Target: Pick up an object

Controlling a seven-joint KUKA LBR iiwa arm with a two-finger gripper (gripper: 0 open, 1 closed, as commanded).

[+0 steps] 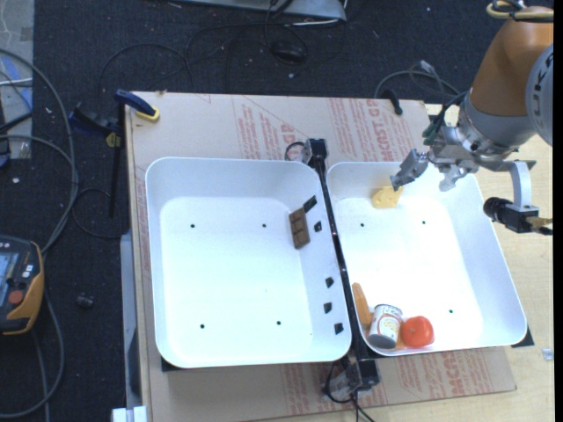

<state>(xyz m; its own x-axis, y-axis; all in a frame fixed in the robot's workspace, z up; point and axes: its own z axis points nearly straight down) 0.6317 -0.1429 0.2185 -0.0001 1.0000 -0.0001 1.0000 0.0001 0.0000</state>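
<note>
My hand (433,172) looks like bare grey metal with a dull sheen, and the band (512,55) above my wrist is smooth, glossy orange plastic. The left bin (176,192) and the right bin (493,262) look like smooth white plastic, faintly shiny along their rims. The worktop (264,121) under them is a matt, pale board printed with faded red lettering, much like cardboard. The floor (70,25) beyond it is a rough, dark carpet. In the right bin, the red ball (418,331) looks smooth and slightly glossy, the small can (384,323) carries a printed label, and the yellow lump (385,198) looks matt and porous. The brown block (300,229) in the left bin looks matt.
</note>
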